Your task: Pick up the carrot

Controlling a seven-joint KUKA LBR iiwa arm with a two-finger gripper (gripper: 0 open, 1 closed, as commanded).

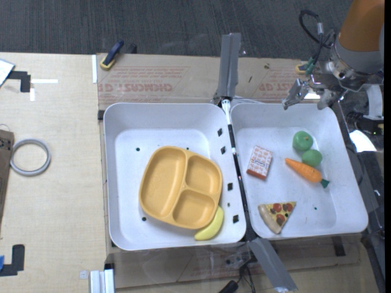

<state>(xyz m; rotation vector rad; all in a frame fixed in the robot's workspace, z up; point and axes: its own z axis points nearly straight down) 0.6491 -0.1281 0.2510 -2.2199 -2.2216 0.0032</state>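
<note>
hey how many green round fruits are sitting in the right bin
2. One green fruit lies near the right bin's far right side; the second green fruit sits just nearer the camera, touching the carrot's upper side. None seem hidden.

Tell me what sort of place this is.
Probably a robot test bench in a lab: two white bins of toy food such as a carrot and pizza slice, taped cardboard beneath, and an arm reaching in.

**Even overhead light, mild glare on the white plastic**

Bright, diffuse light falls from above. The right bin (342, 221) shows a glare patch just beyond its right rim. The yellow tray (181, 187) casts a soft, short shadow. Focus is slightly soft throughout; the dark floor behind the bins looks grainy.
</note>
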